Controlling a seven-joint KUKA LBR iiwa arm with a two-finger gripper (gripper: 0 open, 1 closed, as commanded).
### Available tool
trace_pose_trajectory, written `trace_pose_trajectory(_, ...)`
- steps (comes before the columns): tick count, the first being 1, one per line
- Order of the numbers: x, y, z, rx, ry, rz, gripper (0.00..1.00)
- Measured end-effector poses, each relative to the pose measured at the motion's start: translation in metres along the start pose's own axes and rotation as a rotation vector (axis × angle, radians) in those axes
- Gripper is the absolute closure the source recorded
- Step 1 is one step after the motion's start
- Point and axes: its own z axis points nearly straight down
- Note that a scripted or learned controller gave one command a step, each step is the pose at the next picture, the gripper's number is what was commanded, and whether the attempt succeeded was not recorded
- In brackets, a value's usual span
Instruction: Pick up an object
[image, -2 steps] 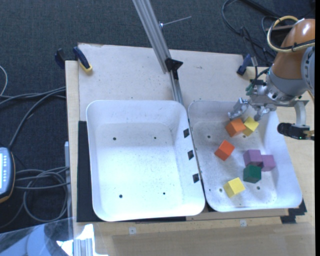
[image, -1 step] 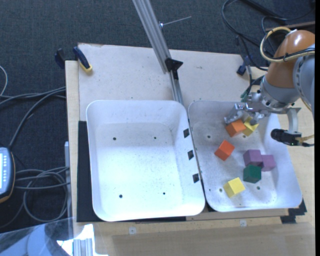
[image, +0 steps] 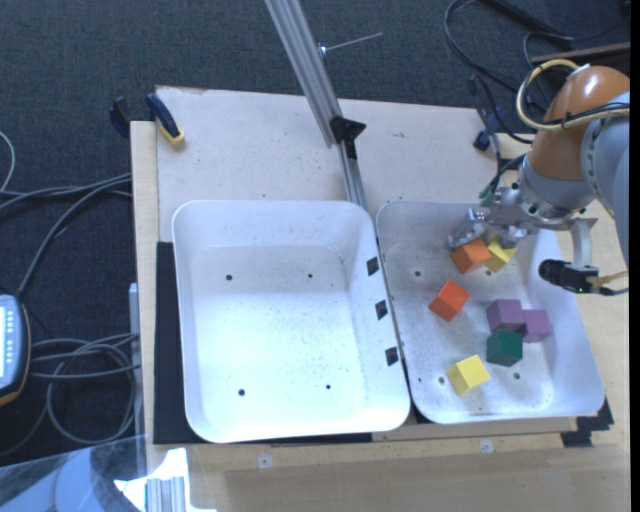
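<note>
Several small blocks lie loose in the right bin (image: 575, 385), and any of them would serve, since the task names no particular object. My tool (image: 487, 236) is down at the far end of that bin, right over an orange block (image: 469, 257) with a yellow piece (image: 499, 256) touching it on the side toward my arm. These two sit directly under the tool, so I judge them the likeliest targets. Whether the tool is clenched, released, or gripping either one I cannot tell; the metal parts blur together at this slant, and I will not claim a hold.

Nearer the camera from the tool sits a second orange cube (image: 449, 300), apart from the first. Beyond that, toward the near rim, two purple blocks (image: 519, 318) touch each other, a green cube (image: 504, 347) rests against them, and a yellow cube (image: 468, 375) lies just beside the near wall. They look scattered as if tumbled in, not arranged, which leaves gaps for a descent around most of them.

Away from my tool, the left bin (image: 200, 230) sits edge to edge with the right one, its floor showing only dark specks. Both bins rest on a pale, scuffed surface (image: 250, 140). A metal rail (image: 315, 75) rises from the surface's far side, a yellow-and-blue clamp (image: 165, 118) grips its far left corner, and cables (image: 60, 330) trail over dark carpet around it.
</note>
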Motion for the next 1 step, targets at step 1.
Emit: trace_pose_trajectory(1,0.0003,0.0020,-0.0134,-0.007,-0.001,-0.001,1.00)
